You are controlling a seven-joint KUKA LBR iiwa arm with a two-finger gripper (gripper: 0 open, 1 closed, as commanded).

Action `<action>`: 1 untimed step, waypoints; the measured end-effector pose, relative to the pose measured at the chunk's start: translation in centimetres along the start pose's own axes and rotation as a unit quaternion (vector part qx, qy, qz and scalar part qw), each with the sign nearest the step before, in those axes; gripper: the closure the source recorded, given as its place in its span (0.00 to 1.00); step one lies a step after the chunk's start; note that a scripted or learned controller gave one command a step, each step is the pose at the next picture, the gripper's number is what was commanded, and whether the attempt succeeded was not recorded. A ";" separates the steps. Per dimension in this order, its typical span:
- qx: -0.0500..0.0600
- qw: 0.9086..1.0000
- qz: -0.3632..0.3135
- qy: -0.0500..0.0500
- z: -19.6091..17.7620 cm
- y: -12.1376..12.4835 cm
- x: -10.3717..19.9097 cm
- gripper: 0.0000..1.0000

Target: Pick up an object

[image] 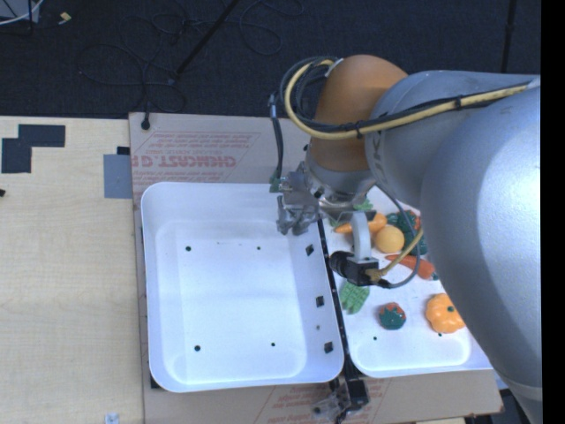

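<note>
Gripper (294,212) by left bin (157,281) rim; grip state: cannot tell. I'd steer to right bin (415,353), take isolated orange toy (444,314).

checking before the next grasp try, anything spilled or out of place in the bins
Nothing looks spilled or broken. The toys, such as the orange pumpkin and the green leafy piece, all lie inside the right bin. One oddity: the gripper sits above the far corner of the left bin, not over the toys.
</note>
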State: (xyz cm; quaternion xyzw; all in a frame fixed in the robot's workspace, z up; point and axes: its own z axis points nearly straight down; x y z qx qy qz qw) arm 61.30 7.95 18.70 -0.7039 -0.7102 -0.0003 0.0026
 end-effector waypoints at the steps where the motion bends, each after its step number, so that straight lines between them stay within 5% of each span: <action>1: 0.001 1.000 0.002 -0.002 -0.3 -2.0 4.4 1.00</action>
